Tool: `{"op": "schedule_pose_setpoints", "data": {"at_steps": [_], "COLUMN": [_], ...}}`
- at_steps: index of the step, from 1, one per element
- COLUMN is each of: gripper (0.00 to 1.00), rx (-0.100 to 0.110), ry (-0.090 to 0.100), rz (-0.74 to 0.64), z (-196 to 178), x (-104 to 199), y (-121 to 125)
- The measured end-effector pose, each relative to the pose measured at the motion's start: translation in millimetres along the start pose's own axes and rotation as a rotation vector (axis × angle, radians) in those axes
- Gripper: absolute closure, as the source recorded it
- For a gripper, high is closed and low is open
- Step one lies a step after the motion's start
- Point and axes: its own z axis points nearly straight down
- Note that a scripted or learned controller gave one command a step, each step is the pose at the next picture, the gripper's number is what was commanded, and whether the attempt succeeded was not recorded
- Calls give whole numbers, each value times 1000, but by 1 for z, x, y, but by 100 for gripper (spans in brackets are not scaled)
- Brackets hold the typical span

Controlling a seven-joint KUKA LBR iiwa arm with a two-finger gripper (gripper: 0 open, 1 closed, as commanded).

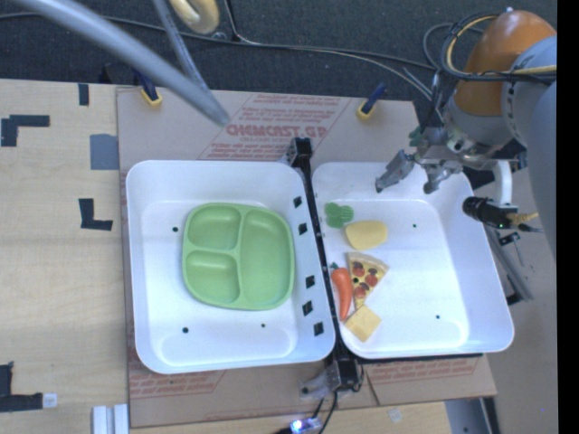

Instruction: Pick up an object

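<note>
My gripper point(416, 177) hangs over the far edge of the right bin point(452, 269), its two fingers spread open with nothing between them. Below and left of it, in the right bin's left part, lie a small green piece point(338, 213), a yellow lemon-like piece point(365, 234), a pizza slice point(365, 273), an orange carrot point(341, 291) and a yellow cheese wedge point(364, 323). All of these lie apart from the gripper.
The left bin point(154, 242) holds a green divided plate point(240, 255). A black divider point(312, 242) runs between the bins. A grey pole point(109, 34) crosses the top left. Cables and a black fitting point(488, 211) sit at the right bin's right rim.
</note>
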Motion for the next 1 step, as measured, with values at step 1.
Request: {"op": "schedule_pose_setpoints", "data": {"at_steps": [1], "gripper": [0], "rx": [-15], "ry": [-3], "rz": [-3], "z": [-10], "x": [0], "y": [3]}}
